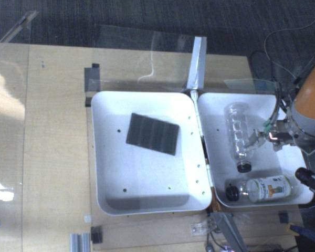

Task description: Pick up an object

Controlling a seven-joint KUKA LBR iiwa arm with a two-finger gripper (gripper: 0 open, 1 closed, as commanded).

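Observation:
A clear plastic bottle [237, 133] with a black cap lies lengthwise in the right bin [215, 109], cap toward the front. A second bottle [262, 188] with a white and orange label and a black cap lies across the bin's front edge. A dark grey flat pad [153, 134] rests in the left bin [105, 182]. My gripper [259, 137] hangs low over the right bin, just right of the clear bottle's lower half and close to its side. Nothing visibly sits in the gripper.
The arm with its orange band [311, 96] comes in over the right bin's right rim. A metal post [196, 62] stands behind the gap between the bins. Cables trail at the back right and clamps sit at the front edge.

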